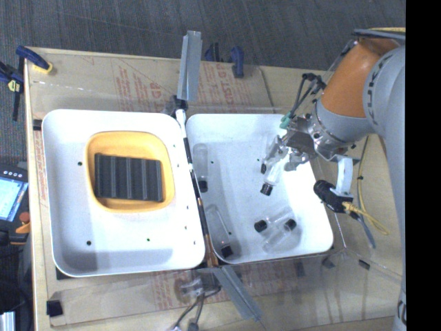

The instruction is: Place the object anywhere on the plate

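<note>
A yellow plate [128, 141] with a dark ridged centre lies in the left bin [65, 233]. Several clear plastic pieces with black ends lie in the right bin [234, 133]: a pair near the front [275, 227], one along the left wall [219, 234] and one further back [200, 163]. My gripper [275, 167] hangs over the middle right of the right bin, pointing down and to the left. A clear piece with a black tip [266, 188] shows just under it; whether it is held is unclear. The gripper is far to the right of the plate.
A raised divider [191, 178] separates the two bins. A black and yellow cable fitting [334, 198] hangs off the arm over the right bin's right rim. Clamps and a metal bar [189, 64] stand at the back of the bench.
</note>
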Motion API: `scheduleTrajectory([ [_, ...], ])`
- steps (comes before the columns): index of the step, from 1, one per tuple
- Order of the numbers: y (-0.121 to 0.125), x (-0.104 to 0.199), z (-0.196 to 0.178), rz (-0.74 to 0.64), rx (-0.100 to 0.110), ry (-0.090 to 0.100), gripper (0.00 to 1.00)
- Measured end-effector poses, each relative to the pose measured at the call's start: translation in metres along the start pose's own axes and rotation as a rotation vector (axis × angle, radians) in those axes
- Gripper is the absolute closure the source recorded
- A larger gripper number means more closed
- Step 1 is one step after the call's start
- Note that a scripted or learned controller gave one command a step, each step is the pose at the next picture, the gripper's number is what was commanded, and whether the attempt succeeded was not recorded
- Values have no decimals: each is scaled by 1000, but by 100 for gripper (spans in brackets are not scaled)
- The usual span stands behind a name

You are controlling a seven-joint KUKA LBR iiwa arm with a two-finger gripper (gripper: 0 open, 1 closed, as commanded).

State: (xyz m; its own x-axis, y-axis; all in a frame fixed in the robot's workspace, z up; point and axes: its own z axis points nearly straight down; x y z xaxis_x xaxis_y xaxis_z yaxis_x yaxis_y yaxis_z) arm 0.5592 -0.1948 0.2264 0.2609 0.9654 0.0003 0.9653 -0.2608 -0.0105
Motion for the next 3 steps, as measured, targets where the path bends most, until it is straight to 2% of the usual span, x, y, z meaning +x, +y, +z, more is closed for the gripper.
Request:
scheduleTrajectory([
  [1,-28,82,10,-244,-3,-1,100],
  [2,-5,153,36,-366,-8,-3,100],
  [3,-22,191,14,-651,-10,-5,100],
])
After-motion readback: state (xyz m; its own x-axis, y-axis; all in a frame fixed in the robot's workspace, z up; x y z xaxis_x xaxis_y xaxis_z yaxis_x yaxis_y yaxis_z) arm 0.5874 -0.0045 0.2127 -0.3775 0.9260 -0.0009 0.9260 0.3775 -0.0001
